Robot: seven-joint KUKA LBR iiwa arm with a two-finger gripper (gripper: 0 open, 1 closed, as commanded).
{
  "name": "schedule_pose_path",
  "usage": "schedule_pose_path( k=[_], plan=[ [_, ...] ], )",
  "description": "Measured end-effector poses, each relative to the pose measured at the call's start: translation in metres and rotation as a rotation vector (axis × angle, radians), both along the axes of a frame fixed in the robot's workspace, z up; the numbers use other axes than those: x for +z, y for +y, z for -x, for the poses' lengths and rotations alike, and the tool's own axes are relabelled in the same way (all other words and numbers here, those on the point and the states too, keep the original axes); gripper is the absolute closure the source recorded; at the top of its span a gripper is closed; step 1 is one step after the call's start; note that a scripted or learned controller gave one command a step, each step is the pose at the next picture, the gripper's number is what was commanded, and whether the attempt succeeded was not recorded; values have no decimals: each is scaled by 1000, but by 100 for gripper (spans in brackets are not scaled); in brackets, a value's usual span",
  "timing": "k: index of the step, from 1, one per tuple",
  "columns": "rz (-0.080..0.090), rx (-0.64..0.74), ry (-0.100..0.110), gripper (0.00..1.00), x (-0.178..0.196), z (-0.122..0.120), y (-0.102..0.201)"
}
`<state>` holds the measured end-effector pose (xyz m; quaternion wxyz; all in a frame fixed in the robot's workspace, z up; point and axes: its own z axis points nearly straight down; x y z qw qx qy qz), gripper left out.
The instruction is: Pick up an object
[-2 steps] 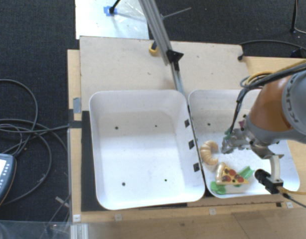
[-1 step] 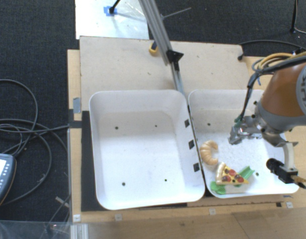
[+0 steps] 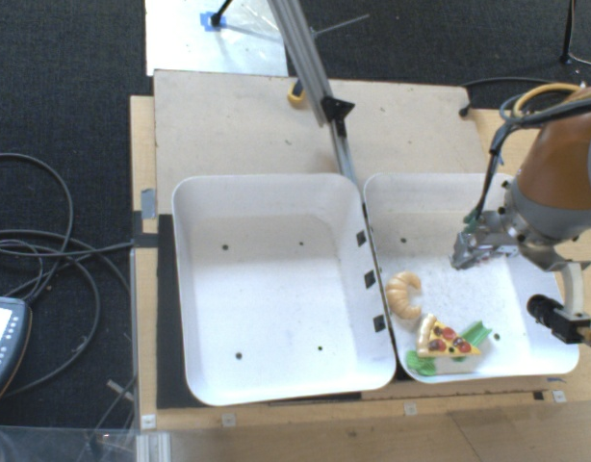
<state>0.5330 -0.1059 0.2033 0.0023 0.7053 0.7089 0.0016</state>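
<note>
Looking at the tan curved plastic croissant (image 3: 404,295), it's probably light, stiff, a bit slick, so pinch across its middle; can't tell how the jaws stand

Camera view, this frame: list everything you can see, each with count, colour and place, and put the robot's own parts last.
Bins: two, white, side by side on the bench.
Croissant: one, tan, right bin, close to the wall dividing the bins.
Pizza slice: one, yellow with red spots, right bin, front, just below the croissant.
Green piece: one, green, partly under the pizza slice; shape unclear.
Bench: one, pale wood, under both bins.
Metal pole: one, grey, slanting from the top edge toward the bins.
Cables: several, dark, on the floor at left.
Tablet-like device: one, dark-rimmed, left edge.
Arm: one, grey and orange, over the right bin.
Gripper: one, metallic grey, above the right bin's floor, apart from the toys.
</note>
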Motion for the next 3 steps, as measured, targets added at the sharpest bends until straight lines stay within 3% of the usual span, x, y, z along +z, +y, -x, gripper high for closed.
schedule_pose_path(
  k=[3],
  plan=[
    [-4,7,3,100,11,-28,173]
  ],
)
